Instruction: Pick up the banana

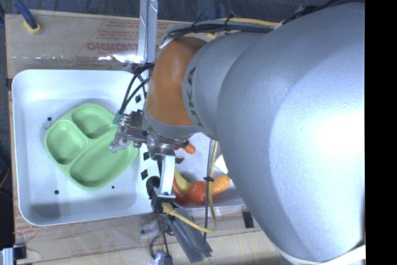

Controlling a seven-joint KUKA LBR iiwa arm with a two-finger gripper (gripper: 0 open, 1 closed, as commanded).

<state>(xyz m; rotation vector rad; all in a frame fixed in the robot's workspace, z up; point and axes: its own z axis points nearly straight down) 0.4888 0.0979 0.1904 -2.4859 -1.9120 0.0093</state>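
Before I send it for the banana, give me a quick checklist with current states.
1. Banana located: ok, a yellow sliver in the right bin.
2. Banana's full outline in sight: not ok, the arm covers most of it.
3. Gripper above banana: not ok, it sits at the green plate's edge in the left bin.
4. Banana held: not ok, it lies apart from the gripper.
5. Room around banana: cannot tell; a red item and carrot lie close.

Green plate (pixel 90 147), white bin (pixel 31 96), yellow banana (pixel 181 183), red item (pixel 194 193), grey arm (pixel 298 108)
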